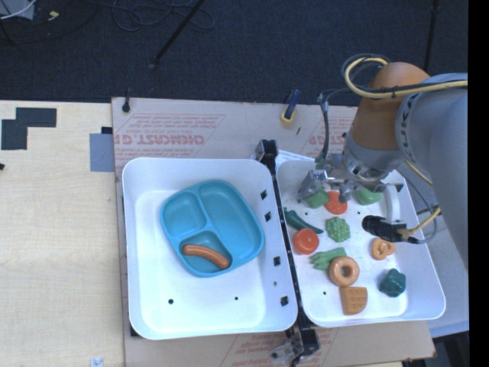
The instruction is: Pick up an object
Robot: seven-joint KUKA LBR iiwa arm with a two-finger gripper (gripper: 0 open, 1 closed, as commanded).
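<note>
Dark carpeted floor (252, 44) along the top, loose cables (145, 6) trailing over it; below that a light wood bench (53, 243) with dark grey patches at its left. On it sits a cardboard sheet (176, 132) with red print, carrying both bins. Left bin (153, 297): a blue divided plate (221, 220), tilted, with a hot dog (205, 256) in its lower compartment. A black divider (279, 235) runs between the bins. Right bin (424, 300): dark green pepper (294, 219) by the left wall, tomato (306, 241) just beside it, broccoli (337, 228), green beans (324, 258), a glazed donut (344, 271) touching them, a waffle (353, 300) below, a small donut ring (381, 248), and a dark green lump (393, 283) lower right. Gripper (330, 189) is down at the bin's top edge, over a red piece (335, 203) with green pieces on either side; can't tell jaw state, and can't tell if anything sits between them. Grey arm (435, 128) with orange band (386, 113) enters from the right.
</note>
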